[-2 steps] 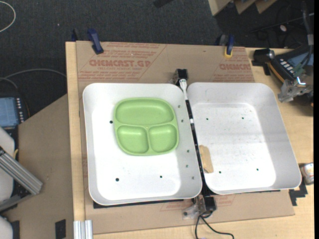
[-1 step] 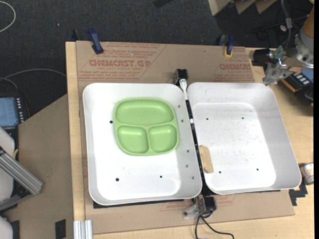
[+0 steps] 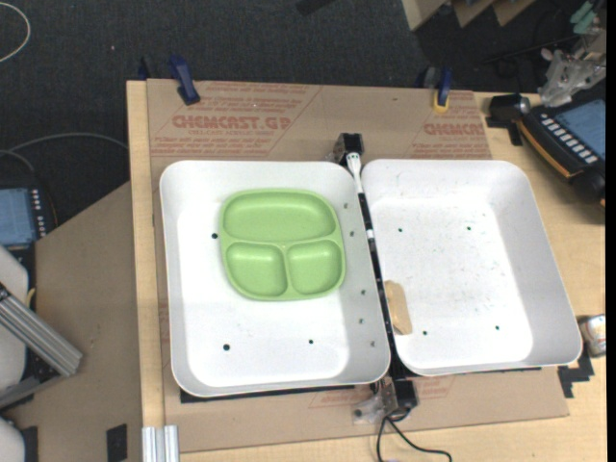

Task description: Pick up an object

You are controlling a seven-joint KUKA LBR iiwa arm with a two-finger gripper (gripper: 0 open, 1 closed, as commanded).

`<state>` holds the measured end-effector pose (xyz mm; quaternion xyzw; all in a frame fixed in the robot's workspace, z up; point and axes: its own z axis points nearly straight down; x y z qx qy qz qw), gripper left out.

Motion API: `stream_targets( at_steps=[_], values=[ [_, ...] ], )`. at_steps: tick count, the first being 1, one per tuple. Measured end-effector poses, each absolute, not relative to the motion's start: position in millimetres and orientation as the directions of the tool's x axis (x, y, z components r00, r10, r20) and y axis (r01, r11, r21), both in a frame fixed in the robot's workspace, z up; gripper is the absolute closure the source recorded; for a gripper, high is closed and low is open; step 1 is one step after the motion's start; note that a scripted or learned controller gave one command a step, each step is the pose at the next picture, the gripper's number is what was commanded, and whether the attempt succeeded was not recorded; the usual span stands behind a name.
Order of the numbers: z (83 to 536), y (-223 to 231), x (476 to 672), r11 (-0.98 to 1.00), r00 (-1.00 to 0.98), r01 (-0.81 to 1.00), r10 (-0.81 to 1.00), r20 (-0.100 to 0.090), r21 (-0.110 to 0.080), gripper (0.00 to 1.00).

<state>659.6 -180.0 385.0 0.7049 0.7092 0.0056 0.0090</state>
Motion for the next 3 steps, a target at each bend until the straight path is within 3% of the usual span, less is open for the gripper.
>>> stream_targets(
  at_steps=[1,2,3],
  values=[
    [312,-140,614.2,0.003,-0.003,1.000,1.000,0.003,-0.008,1.00],
    [417,-214,626.4,-0.006,0.006,1.000,1.000,-0.009,0.014,1.00],
    [360,-182,602.6,0.002,-0.002,1.000,1.000,0.002,-0.006,1.00]
  ],
)
